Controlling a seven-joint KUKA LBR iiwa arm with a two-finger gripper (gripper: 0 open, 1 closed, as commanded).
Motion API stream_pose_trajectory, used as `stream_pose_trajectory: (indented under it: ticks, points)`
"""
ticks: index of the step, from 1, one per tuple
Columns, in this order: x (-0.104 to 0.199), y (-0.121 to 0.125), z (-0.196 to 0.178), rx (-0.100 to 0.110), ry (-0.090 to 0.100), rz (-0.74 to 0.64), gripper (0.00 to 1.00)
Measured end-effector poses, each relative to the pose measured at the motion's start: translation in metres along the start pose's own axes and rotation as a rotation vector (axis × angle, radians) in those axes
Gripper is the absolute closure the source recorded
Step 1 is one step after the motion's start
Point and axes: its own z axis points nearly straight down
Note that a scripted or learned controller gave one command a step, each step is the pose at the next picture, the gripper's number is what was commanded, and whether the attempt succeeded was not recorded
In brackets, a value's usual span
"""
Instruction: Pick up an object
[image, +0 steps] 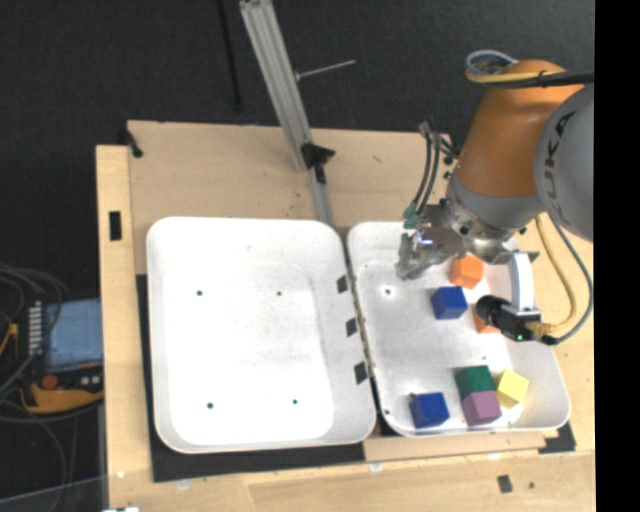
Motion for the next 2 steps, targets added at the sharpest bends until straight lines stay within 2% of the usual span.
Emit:
stream_pose_trajectory:
  ticks: [1,2]
  points:
    - [0.046,-0.015,0.013,0.001,-0.001,0.001,1.0]
    - [0.105,-0.022,0.008,-0.001,0.001,-0.002,1.0]
